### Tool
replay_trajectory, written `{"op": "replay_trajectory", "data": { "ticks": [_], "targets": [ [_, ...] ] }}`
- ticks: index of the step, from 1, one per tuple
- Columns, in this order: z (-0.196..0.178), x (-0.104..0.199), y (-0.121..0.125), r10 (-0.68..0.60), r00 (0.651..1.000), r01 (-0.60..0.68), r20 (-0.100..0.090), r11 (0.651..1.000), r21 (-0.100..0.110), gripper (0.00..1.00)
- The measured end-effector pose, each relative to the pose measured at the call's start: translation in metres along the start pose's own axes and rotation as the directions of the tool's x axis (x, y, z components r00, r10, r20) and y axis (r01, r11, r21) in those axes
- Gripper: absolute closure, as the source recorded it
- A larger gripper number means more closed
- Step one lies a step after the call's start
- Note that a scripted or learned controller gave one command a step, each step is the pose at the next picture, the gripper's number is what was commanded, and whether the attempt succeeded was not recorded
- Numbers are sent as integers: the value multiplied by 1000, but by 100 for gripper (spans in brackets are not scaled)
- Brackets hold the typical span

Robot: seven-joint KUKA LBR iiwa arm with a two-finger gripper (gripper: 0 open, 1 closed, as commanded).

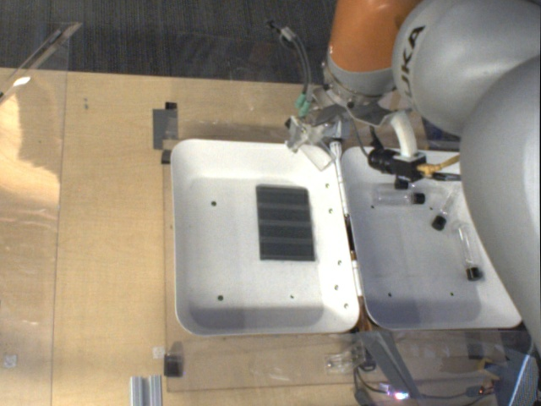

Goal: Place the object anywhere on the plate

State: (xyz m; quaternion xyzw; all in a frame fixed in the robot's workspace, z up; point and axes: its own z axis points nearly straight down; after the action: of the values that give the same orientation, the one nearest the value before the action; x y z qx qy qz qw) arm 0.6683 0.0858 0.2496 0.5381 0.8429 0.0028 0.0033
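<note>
A dark grey ribbed plate (pixel 286 222) lies flat in the middle of the left bin (pixel 203 294). My gripper (pixel 314 142) hangs over that bin's far right corner, up and to the right of the plate and apart from it. The grey arm with its orange band (pixel 368 24) comes in from the upper right and hides the bench behind it. Several small clear pieces with black ends (pixel 414 197) (pixel 439 221) (pixel 472 271) lie in the right bin (pixel 423 311). Whether the gripper carries anything is too cluttered to make out.
The two bins meet along a rim (pixel 348 235) just right of the plate. Black brackets (pixel 168 125) (pixel 172 364) stand at the left bin's outer corners. Cables (pixel 296 45) run from the wrist. The arm's large grey body (pixel 499 142) overhangs the right bin.
</note>
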Motion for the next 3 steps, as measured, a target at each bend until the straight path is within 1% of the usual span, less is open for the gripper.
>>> {"op": "replay_trajectory", "data": {
  "ticks": [1,2,3],
  "targets": [
    [-49,59,29,153,988,-153,-1,988,0,100],
    [-30,112,53,567,824,-567,1,824,4,100],
    [24,136,63,928,374,-928,5,374,7,100]
  ]
}}
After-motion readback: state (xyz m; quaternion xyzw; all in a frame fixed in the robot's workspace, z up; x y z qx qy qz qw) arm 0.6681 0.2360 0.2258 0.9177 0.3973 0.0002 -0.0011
